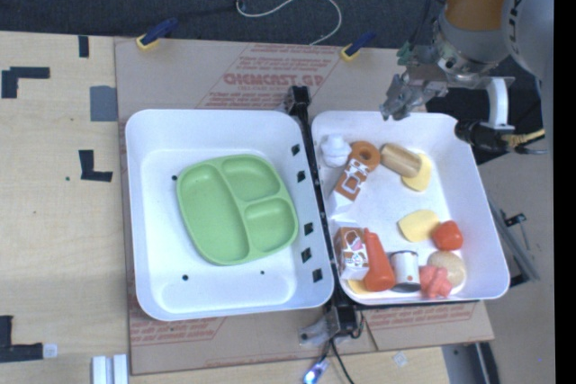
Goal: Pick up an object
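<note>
Both white bins [148, 193] look like smooth, glossy plastic. The green plate [237, 209] is matt plastic. A brown cardboard sheet [261, 76] lies matt beneath, on the pale wooden table [54, 220].

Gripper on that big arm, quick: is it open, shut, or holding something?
Gripper: open or shut cannot be told; it hangs above the far rim of the right bin, nothing seen in it.
</note>
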`<state>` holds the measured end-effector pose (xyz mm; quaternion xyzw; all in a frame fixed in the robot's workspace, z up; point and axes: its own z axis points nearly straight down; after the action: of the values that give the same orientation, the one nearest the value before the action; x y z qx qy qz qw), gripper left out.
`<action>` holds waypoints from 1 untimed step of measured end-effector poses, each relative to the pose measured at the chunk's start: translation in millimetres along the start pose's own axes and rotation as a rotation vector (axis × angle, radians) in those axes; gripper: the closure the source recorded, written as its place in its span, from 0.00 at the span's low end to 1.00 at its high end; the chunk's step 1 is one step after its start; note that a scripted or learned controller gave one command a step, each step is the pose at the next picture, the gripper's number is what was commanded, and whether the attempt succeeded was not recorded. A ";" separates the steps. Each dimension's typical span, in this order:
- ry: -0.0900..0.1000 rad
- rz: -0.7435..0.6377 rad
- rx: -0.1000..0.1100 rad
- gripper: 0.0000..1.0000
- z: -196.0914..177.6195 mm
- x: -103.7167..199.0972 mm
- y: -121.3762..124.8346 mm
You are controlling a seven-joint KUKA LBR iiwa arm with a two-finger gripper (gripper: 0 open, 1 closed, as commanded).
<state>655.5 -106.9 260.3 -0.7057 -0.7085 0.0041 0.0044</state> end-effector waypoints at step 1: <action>0.001 -0.005 -0.015 1.00 -91.2 74.3 8.5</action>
<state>664.8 -32.6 351.4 -0.7038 -0.7104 -0.0016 -0.0006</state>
